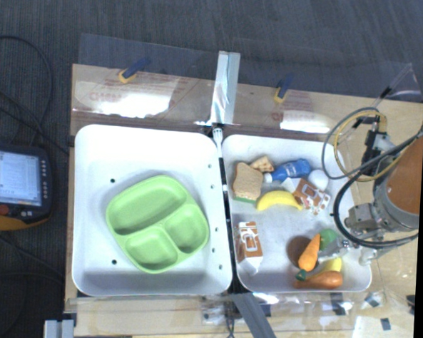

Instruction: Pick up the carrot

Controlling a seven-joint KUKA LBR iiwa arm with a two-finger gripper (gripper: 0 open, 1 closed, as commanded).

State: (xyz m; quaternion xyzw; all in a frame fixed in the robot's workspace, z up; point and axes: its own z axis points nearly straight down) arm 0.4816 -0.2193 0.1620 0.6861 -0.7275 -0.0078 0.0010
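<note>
Two white bins sit side by side on a light wooden bench (130,92). The floor around the bench is a dark grey carpet (206,18). On the carpet at the left lies a black hand-held screen (14,181) with a black cable running up from it.

The left bin (91,150) holds a green plate (158,222) with three parts. The plate lies in the middle of that bin.

The right bin (282,294) holds toy food. The carrot (309,253) is orange and lies in the near right part of this bin, tilted, with its green top (327,240) pointing to the far right. Just in front of it lies another orange piece (320,280), close to the near wall. A yellow banana (279,200) is in the middle of the bin. A slice of bread (247,181) is left of the banana. A blue thing (292,169) lies at the far side. A small brown and white box (249,242) lies near the left wall.

The arm (403,183) comes in from the right with black cables looped over it. Its wrist end (362,224) hangs over the right edge of the right bin, close to the carrot's green top. I cannot tell the state of the claw.
</note>
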